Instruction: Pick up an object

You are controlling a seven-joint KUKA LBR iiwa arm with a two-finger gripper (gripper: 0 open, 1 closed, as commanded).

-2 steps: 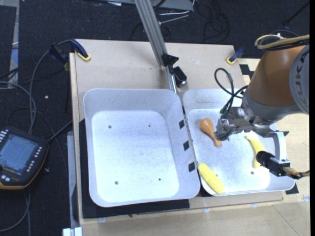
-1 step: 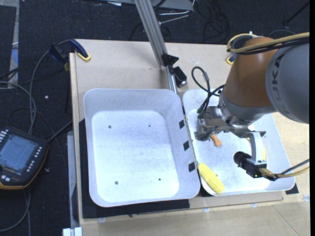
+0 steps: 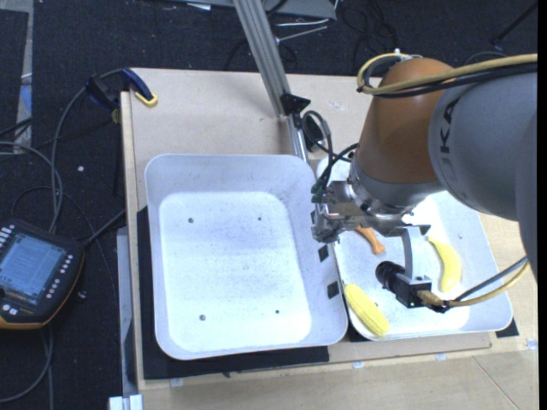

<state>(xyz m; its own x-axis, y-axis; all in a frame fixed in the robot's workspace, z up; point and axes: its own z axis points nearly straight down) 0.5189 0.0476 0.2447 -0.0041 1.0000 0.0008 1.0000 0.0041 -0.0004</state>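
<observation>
From my feed the gripper (image 3: pixel 329 233) hangs over the right bin's (image 3: pixel 479 314) left edge, but I honestly can't tell its finger state. Corn cob (image 3: pixel 366 308), banana (image 3: pixel 445 263) and an orange piece (image 3: pixel 373 240) sit in that bin.

The arm (image 3: pixel 479 135) is a thick grey cylinder with dark lettering on its side, ending in a rounded orange band (image 3: pixel 406 118) above the wrist. Yellow and black cables (image 3: pixel 444 71) loop over the band. Below sits a metal-grey wrist flange (image 3: pixel 376 203) with small dark fittings.
</observation>
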